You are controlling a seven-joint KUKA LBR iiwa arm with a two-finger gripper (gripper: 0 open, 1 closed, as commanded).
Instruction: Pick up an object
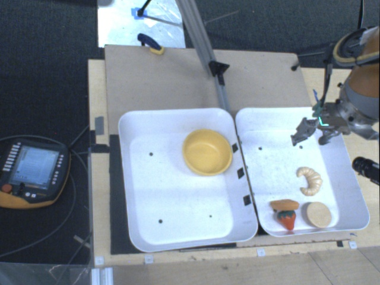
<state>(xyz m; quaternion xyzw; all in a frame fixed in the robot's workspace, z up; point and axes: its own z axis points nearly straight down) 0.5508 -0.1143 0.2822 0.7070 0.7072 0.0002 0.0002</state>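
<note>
Hovering above right bin [350, 177]: gripper [313, 133], jaws parted and holding nothing; croissant [310, 180], nearest of the items near the front edge, awaits approach—next, lowering over it and closing.

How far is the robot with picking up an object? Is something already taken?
Nothing looks picked yet. The gripper hangs open over the right bin, nothing between its fingers. The croissant, round biscuit and strawberry lie nearer the front; the yellow bowl sits in the left bin. Reaching, grasping and lifting remain.
</note>
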